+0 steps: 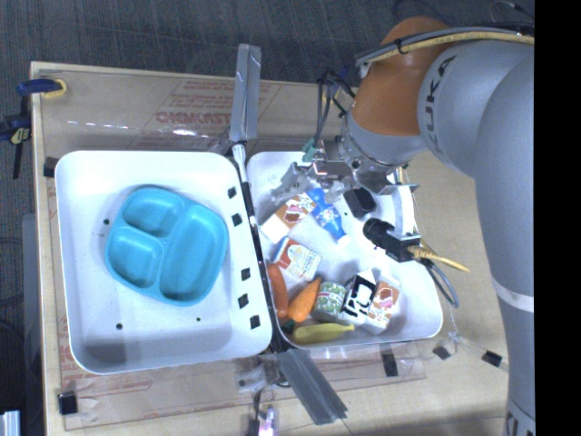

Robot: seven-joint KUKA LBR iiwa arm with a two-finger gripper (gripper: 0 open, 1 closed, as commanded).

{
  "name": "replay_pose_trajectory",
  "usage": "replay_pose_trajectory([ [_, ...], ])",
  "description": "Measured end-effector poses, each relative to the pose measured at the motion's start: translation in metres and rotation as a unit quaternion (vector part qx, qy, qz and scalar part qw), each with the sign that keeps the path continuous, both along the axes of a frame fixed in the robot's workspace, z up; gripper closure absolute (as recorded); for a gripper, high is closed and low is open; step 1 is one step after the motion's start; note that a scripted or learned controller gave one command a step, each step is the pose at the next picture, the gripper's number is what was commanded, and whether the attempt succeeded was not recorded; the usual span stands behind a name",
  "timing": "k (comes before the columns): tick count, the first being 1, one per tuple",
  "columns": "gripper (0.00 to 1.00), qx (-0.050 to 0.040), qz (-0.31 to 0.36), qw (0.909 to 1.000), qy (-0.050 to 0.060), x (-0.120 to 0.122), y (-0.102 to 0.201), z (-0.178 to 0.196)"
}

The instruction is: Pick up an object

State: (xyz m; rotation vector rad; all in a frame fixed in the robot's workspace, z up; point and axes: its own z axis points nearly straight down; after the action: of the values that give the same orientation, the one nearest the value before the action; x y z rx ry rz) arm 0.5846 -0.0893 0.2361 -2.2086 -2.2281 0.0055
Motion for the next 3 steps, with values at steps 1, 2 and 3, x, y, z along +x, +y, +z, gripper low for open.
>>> replay_pose_trajectory([
  [1,0.0,-0.0013,-0.062,0.998,-0.002,0.006,-0.06,-0.018],
  [2,0.0,-0.0019,-0.075,0.9971,-0.014,0.03,-0.086,-0.121],
  [3,0.0,-0.0007,-0.171,0.9853,-0.001,0.039,-0.055,-0.108],
])
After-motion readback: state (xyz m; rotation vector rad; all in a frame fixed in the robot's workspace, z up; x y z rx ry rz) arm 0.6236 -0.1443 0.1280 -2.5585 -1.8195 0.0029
